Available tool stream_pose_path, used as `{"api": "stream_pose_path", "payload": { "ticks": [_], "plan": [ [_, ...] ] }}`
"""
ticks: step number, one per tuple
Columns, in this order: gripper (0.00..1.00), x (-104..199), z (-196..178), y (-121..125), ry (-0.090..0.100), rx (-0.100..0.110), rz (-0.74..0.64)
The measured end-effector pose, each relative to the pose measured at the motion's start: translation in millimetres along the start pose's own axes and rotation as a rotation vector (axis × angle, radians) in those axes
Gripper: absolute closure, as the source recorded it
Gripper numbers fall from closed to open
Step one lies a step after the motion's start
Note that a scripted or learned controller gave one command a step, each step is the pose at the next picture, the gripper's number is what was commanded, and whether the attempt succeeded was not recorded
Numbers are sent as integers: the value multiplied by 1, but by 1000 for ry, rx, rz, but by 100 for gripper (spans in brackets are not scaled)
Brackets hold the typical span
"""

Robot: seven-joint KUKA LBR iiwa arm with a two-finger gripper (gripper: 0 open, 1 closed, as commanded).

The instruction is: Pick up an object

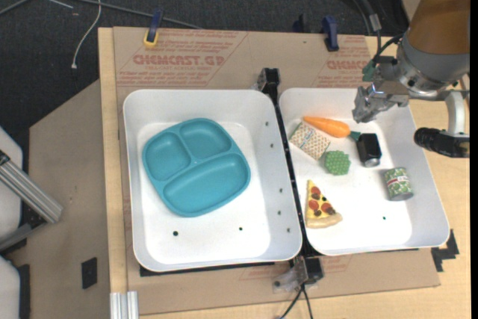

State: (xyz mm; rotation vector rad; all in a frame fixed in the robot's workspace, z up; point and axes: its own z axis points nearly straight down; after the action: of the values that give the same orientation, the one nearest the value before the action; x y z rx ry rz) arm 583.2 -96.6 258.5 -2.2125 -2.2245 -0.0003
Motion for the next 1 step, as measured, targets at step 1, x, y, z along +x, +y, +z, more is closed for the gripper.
{"api": "stream_pose_path", "payload": {
  "ticks": [1],
  "plan": [
    [100, 61, 15, 1, 1, 0, -1]
  ]
}}
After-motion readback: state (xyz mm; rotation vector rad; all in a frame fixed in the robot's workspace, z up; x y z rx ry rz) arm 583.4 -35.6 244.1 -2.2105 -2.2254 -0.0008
